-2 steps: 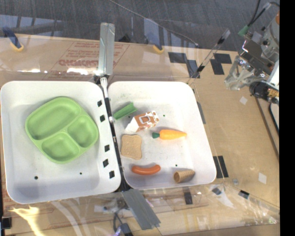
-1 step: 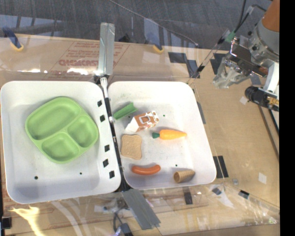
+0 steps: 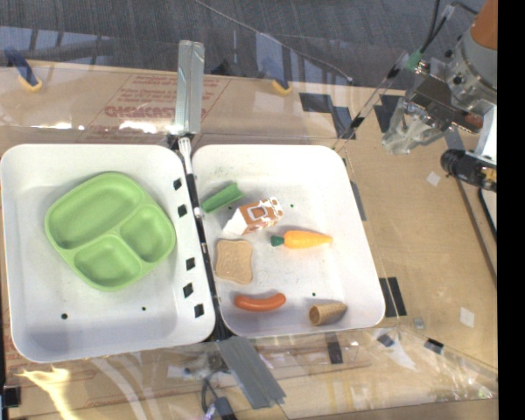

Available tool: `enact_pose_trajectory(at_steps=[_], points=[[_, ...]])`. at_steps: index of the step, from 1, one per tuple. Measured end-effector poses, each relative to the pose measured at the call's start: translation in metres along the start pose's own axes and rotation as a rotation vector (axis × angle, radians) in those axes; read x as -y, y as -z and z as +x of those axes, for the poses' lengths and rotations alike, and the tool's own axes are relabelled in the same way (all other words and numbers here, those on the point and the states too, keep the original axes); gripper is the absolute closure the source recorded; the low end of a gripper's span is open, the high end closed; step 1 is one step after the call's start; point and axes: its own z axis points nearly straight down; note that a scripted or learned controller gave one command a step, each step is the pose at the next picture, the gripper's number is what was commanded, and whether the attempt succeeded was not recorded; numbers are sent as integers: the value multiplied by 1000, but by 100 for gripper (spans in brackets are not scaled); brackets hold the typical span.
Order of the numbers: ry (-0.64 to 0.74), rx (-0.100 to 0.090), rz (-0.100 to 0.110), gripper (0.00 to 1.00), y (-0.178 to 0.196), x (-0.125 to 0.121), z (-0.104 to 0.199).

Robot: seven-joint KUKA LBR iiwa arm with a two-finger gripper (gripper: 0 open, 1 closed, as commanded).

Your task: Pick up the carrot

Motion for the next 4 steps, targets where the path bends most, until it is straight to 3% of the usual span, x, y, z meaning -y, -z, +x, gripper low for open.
enact_pose_trajectory(at_steps=[1,2,3,4], points=[[-461,-1,-1,100,-4,15,-1],[-285,1,4,100,-82,-42,17],[181,-1,-2,100,-131,-65,36],[729,0,-2,100,-243,-73,39]])
